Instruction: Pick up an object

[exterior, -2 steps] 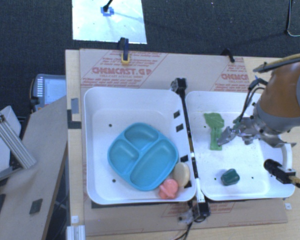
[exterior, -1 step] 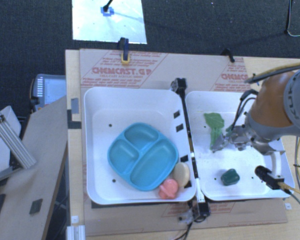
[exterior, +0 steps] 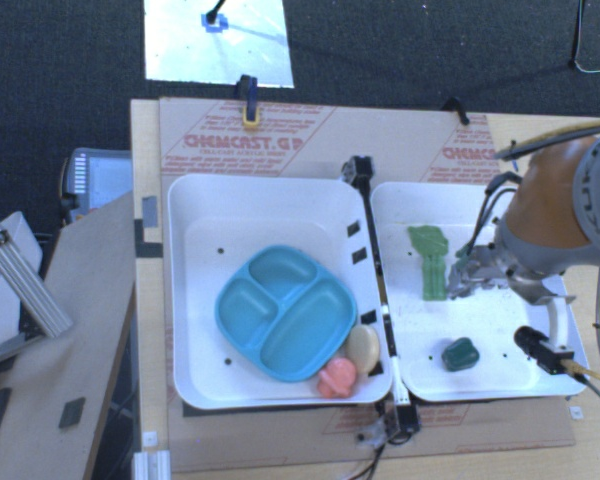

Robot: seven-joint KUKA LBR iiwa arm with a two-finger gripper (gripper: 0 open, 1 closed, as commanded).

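The arm's hand point(exterior: 458, 280) hangs low over the right-hand white bin point(exterior: 410, 373), just beside the lower end of a long light-green plastic piece point(exterior: 430, 258) that lies lengthwise near the bin's middle wall. Whether the hand is wide or narrow I cannot tell, since the wrist hides it.

The green piece looks like the nearest thing to take. To do it well, the hand should centre over the narrow stem and straddle it across its short width, then come straight down before closing; gripping at the very end risks tipping it out.

A small dark-green rounded block point(exterior: 460, 354) sits apart, nearer the front. The left bin holds a blue divided plastic plate point(exterior: 282, 311), with a pink ball point(exterior: 337, 377) and a cream oval point(exterior: 362, 347) at its corner.
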